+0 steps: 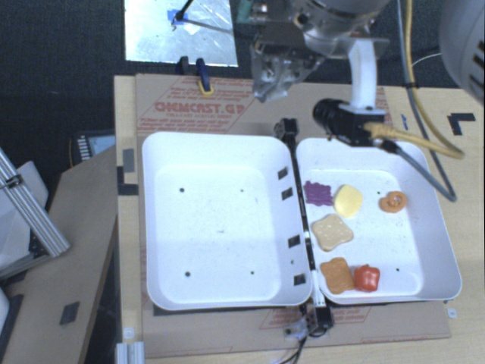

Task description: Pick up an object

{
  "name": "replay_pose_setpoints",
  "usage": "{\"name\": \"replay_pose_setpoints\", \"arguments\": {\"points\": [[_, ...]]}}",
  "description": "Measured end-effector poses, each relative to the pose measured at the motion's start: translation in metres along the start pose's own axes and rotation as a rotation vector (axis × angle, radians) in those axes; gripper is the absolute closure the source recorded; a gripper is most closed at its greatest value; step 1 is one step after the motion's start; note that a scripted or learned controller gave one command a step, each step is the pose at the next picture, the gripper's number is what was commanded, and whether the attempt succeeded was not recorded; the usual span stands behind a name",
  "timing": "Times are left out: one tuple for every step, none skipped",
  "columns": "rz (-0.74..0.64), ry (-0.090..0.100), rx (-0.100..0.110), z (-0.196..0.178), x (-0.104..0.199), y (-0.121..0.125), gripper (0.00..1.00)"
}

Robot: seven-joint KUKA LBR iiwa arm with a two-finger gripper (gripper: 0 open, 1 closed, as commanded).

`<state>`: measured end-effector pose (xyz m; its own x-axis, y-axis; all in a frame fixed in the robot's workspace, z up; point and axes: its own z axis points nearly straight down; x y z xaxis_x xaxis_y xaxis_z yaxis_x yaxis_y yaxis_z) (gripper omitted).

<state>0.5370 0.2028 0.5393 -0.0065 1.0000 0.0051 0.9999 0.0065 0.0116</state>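
The right bin (424,226) holds several small items: a purple piece (318,194), a pale yellow round piece (348,201), an orange ring-like piece (392,202), a tan bread-like slice (332,232), an orange-brown piece (336,274) and a red piece (367,277). My gripper (274,80) hangs high above the bench, over the back edge between the two bins, well away from every item. Nothing shows between its fingers.
The left bin (216,218) lies beside the right one, joined along a black-clipped divider (297,211). A cardboard sheet (193,106) lies under both bins. A shiny metal plate (178,20) sits at the back, and an aluminium rail (26,203) stands at the left.
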Motion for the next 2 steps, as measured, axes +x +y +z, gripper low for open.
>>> {"name": "replay_pose_setpoints", "arguments": {"points": [[0.009,-0.011,0.027,0.180,-0.045,-0.030,1.00],[0.006,-0.001,-0.002,0.068,-0.067,-0.052,1.00]]}}
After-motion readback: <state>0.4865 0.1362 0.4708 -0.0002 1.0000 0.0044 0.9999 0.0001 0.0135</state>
